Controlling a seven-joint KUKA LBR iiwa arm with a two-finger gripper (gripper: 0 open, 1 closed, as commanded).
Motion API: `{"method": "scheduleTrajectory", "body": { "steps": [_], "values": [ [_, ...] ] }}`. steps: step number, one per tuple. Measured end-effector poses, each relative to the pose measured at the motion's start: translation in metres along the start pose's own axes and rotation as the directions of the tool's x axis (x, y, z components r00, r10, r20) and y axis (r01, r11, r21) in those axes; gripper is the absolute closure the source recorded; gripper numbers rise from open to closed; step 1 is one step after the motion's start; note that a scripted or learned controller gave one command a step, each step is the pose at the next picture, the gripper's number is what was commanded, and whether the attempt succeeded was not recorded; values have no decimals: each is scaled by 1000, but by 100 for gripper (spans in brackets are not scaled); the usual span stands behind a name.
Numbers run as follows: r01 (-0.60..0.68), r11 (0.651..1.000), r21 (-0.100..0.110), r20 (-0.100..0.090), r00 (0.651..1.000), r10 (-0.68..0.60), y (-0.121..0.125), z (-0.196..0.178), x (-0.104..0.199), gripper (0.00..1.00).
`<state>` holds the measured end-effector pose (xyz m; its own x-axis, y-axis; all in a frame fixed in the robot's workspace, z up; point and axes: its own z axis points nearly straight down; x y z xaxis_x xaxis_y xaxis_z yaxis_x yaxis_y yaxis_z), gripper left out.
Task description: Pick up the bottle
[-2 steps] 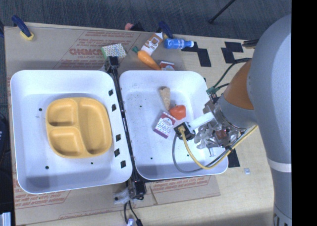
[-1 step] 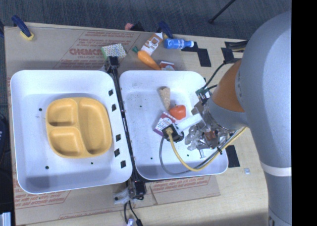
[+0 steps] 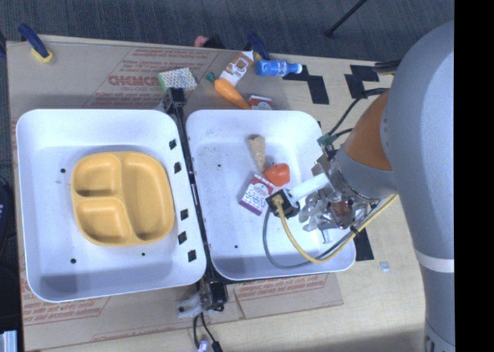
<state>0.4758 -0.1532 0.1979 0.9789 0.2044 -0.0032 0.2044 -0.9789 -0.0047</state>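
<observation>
The gripper (image 3: pixel 328 215) is seen low over the right bin (image 3: pixel 231 254), near that bin's right edge, below the grey arm (image 3: pixel 424 150); how far it is open cannot be told, and nothing is seen held in it. A yellow cable (image 3: pixel 297 244) loops from it over the bin floor. Just left of it, a small purple packet (image 3: pixel 254 195), a red object (image 3: pixel 278 174) and a tan cone (image 3: pixel 256 150) are clustered mid-bin. In the left bin (image 3: pixel 46 265) a yellow divided plate (image 3: pixel 122 197) is laid. Beyond the bins, on the bench (image 3: pixel 100 72) near its far edge, the blue bottle (image 3: pixel 276 68) lies on its side, beside a carrot (image 3: pixel 231 93) and a small carton (image 3: pixel 238 67).
</observation>
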Motion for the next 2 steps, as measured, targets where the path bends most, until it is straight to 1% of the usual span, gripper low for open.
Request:
{"method": "scheduleTrajectory", "body": {
  "steps": [1,2],
  "values": [
    [8,1000,2,1,1000,-8,-26,22,6,100],
    [2,1000,-1,-1,1000,-2,8,-64,-2,100]
  ]
}}
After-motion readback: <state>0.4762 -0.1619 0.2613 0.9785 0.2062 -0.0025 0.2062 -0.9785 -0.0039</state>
